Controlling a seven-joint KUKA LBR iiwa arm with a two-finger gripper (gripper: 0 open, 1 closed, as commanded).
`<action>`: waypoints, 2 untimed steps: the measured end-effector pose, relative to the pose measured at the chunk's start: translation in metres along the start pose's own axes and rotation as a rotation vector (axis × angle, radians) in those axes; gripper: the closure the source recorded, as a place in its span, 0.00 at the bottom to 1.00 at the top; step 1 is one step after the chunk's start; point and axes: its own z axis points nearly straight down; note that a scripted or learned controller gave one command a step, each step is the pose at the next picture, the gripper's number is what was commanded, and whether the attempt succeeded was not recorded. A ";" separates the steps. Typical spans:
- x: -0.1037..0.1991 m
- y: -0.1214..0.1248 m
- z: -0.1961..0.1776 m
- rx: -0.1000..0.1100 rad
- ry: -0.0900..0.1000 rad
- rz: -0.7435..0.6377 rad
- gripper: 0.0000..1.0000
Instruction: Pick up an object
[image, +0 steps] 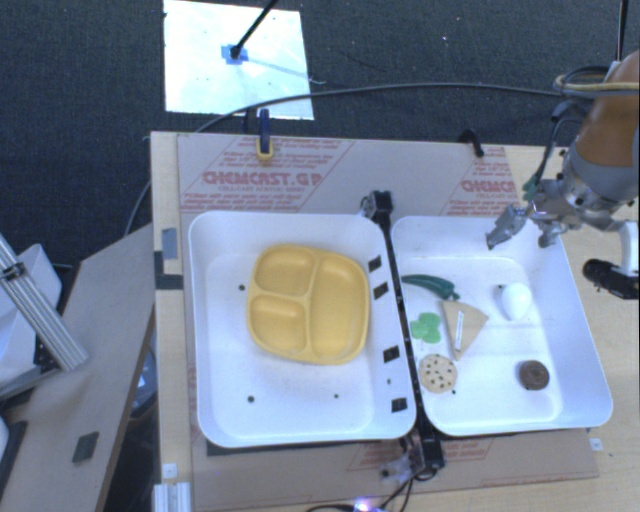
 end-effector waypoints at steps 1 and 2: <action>0.001 0.003 -0.009 -0.013 -0.003 -0.003 0.00; 0.007 0.012 0.047 -0.012 -0.002 -0.006 0.00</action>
